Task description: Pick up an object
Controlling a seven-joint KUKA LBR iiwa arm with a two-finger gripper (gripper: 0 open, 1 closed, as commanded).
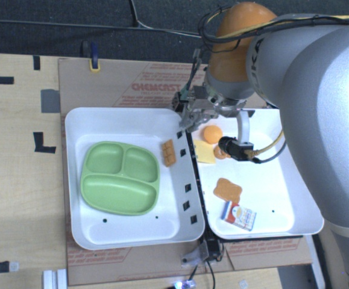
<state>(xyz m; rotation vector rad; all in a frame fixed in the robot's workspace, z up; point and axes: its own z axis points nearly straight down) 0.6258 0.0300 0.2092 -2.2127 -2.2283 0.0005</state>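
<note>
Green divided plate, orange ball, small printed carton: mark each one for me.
Green divided plate [120, 177], camera view, centre ridge.
Orange ball [211, 133], camera view, top surface.
Small printed carton [240, 215], camera view, middle of its face.

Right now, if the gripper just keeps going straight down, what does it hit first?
Probably the yellow slice beside the orange ball in the right bin. The gripper hangs near the divider, and depth is unclear, so the bin's edge is possible too.

Wooden bench carried brown cardboard sheet, spanning bench middle toward far edge. Two shallow white bins sat on cardboard, side by side, inner rims touching: left bin, right bin. Black tape marks stuck on bare wood near left edge.
</note>
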